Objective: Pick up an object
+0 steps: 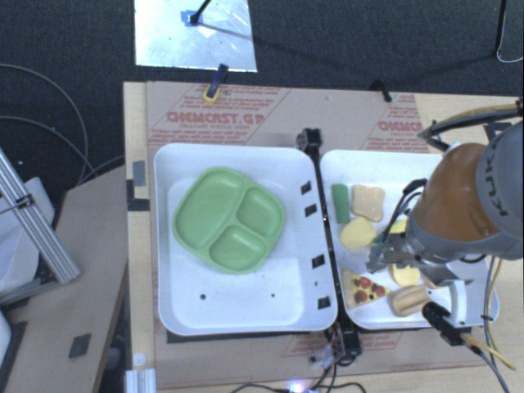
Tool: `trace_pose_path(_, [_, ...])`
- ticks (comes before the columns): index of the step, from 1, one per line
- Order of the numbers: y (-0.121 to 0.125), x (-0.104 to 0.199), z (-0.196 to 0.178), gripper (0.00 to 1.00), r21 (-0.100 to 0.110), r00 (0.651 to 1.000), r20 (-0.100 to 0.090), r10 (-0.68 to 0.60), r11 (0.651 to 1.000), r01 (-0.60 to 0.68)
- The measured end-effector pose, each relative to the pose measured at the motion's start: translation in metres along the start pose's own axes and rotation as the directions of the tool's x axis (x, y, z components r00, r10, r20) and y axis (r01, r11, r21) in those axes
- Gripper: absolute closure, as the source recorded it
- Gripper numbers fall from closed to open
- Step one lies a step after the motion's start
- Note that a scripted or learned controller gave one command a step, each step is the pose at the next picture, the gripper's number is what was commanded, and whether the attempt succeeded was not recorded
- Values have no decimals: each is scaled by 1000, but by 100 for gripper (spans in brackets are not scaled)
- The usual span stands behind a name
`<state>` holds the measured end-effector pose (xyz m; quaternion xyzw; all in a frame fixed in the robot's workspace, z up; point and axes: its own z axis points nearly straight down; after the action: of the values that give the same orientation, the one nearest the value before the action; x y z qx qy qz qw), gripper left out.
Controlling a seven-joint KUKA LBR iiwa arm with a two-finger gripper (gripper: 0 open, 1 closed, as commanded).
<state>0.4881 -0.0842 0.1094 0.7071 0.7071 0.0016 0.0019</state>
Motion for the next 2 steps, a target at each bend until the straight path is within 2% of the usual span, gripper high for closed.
trace_pose_path(1, [29,18,-79,100,-5,1000,0,-7,1000,7])
trace_pose_path(2, [-1,-1,-16,100,10,1000,-1,2,1000,-2])
